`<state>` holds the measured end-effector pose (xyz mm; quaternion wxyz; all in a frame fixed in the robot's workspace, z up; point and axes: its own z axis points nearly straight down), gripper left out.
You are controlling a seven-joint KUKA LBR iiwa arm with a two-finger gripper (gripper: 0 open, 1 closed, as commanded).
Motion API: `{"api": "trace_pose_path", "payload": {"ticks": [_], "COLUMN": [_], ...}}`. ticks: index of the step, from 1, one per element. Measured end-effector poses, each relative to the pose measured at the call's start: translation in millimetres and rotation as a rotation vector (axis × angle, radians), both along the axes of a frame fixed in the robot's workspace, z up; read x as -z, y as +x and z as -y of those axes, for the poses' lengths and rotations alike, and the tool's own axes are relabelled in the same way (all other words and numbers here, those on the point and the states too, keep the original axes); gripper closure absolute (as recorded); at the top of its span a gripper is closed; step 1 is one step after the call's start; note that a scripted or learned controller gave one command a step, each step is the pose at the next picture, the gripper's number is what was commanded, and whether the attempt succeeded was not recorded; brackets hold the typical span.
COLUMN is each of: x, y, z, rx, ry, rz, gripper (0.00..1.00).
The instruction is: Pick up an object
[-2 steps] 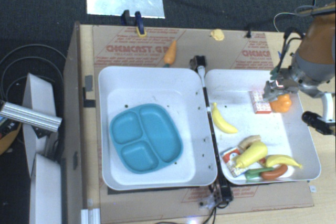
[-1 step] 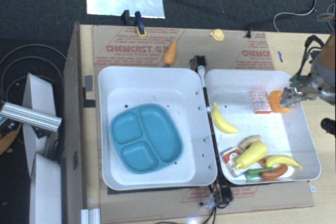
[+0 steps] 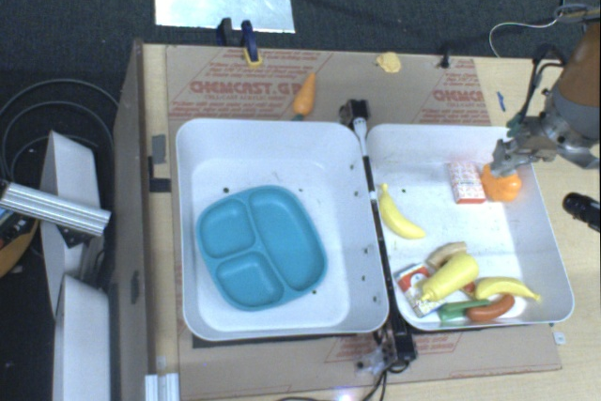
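The right bin (image 3: 535, 230) holds several toy foods. An orange fruit (image 3: 506, 188) lies near its right wall beside a pink and white box (image 3: 465, 181). A small banana (image 3: 399, 216) rests by the divider. A yellow bottle (image 3: 449, 277), a second banana (image 3: 508, 289), a red sausage (image 3: 494, 307) and a green piece (image 3: 454, 315) crowd the front corner. My gripper (image 3: 508, 159) hangs just above the orange fruit, touching or nearly touching its top. The arm comes in from the right edge.
The left bin (image 3: 202, 155) holds a blue divided tray (image 3: 260, 244). A carrot (image 3: 304, 95) and a small yellow piece (image 3: 388, 62) lie on the cardboard behind the bins. A black clip (image 3: 356, 113) sits at the divider's far end.
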<state>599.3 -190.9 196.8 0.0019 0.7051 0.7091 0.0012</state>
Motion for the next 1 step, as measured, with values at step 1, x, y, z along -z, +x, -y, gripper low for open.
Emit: {"api": "trace_pose_path", "payload": {"ticks": [1], "x": [17.2], "y": [37.1], "z": [15.7], "rx": [0.000], "ry": [-0.001], "rz": [0.002], "gripper": [1.00]}}
